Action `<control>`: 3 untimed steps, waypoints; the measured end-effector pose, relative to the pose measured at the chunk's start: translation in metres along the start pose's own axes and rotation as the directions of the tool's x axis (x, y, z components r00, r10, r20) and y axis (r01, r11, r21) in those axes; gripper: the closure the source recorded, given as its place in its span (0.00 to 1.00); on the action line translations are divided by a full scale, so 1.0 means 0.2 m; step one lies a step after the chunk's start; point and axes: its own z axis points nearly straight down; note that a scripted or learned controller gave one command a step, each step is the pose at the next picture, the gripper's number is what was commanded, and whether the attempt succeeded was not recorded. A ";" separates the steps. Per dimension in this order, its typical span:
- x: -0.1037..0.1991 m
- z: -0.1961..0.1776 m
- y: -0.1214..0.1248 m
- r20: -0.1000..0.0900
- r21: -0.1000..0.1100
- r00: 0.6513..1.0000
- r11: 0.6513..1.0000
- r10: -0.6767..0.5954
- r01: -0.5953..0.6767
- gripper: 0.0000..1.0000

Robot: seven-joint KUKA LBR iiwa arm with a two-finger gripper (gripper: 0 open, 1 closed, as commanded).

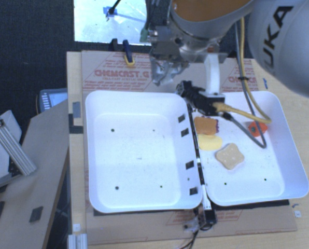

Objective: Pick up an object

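Toys are lying in the right bin [294, 183], close to the wall between the two bins: an orange block [206, 125], a yellow piece [210, 142] touching it just below, and a tan toast-shaped piece [229, 156] lower still. A small red thing [257, 128] is sitting further right. The gripper [167, 71] is being held up above the back rim, so the toys are lying below it and to its right in the camera view. Nothing is being gripped; how wide it is cannot be told.
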 end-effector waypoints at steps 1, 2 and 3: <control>0.21 -0.06 -0.41 -0.001 0.000 1.000 1.000 0.000 0.000 1.00; 0.19 0.05 -0.37 0.003 0.000 1.000 1.000 0.012 -0.012 1.00; 0.19 0.05 -0.37 0.002 -0.001 1.000 1.000 0.013 -0.013 0.00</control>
